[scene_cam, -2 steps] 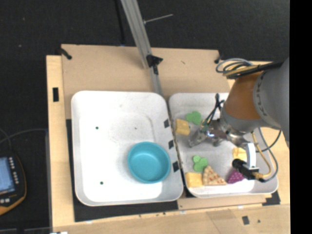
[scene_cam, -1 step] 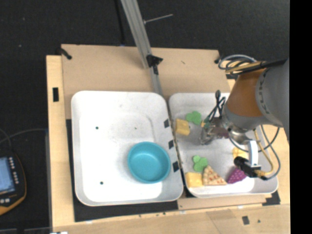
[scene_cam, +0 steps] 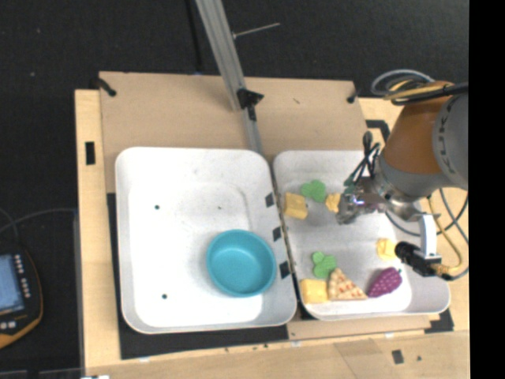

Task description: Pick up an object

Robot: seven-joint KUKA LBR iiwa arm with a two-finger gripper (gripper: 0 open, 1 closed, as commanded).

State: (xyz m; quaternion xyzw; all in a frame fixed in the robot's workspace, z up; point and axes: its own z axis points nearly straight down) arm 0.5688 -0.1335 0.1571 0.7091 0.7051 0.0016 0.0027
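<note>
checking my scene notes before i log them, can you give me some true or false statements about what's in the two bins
1. The blue bowl sits in the left bin. True.
2. The purple grapes lie in the left bin. False: they lie in the right bin, near its lower right corner.
3. The gripper is over the right bin. True.
4. The waffle slice lies at the far end of the right bin. False: it lies at the near end, beside a yellow block.
5. The blue bowl is tipped on its side. False: it stands upright, opening upward.
</note>
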